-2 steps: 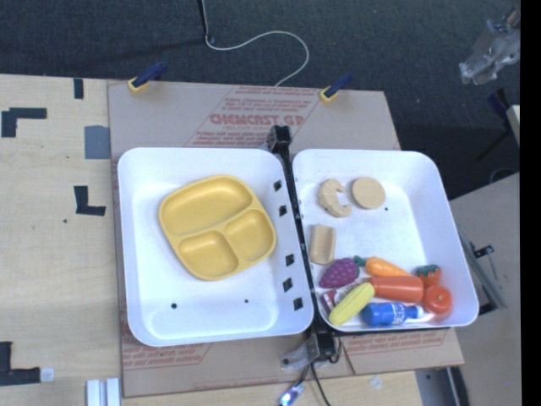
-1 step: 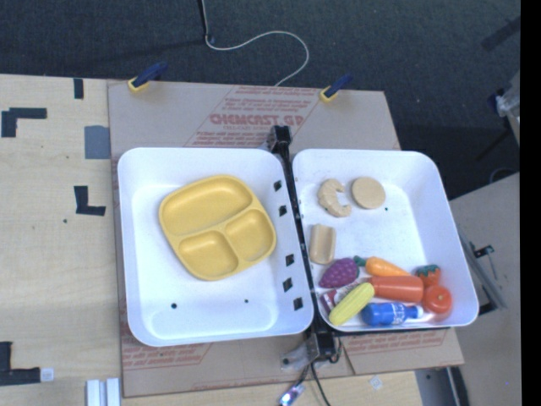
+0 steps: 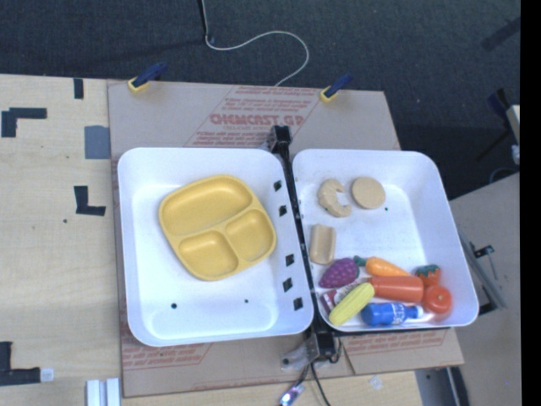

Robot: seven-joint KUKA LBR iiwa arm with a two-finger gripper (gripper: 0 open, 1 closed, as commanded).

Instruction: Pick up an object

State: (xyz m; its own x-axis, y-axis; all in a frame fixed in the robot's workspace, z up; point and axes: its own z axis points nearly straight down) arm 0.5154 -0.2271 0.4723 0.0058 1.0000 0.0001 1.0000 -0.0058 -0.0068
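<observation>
End effector: opening cannot be told; entry left blank

Carrier: two white bins side by side on a cardboard sheet [image 3: 245,121] over the surface [image 3: 51,252]

Left bin [image 3: 211,320]: one yellow divided plate [image 3: 218,227], lying flat near the bin's middle, nearer the far edge. Judged light, rigid and smooth; the only hold would be on its raised rim, so it is a poor candidate.

Right bin [image 3: 439,193], toy food, all judged light hollow plastic, hard and rather slippery:
- croissant [image 3: 334,198] and round biscuit [image 3: 368,193], near the far edge, just beside each other. The biscuit lies flat and low, hard to pinch.
- tan block [image 3: 321,244], alone by the left wall, mid-length. Flat sides, clear space on its right; judged the easiest pick, taken across its short width, though the wall crowds one side.
- purple grapes [image 3: 339,271], carrot [image 3: 387,268], orange-red sausage-like piece [image 3: 397,288], tomato [image 3: 437,299], corn cob [image 3: 352,303] and blue bottle [image 3: 389,314], bunched along the near edge from the left wall to the right corner, many touching. Rounded shapes would likely roll or squirt out of a pinch; neighbours may be nudged.

Recommendation: the end effector should take the tan block, or the croissant across its thick middle
</observation>
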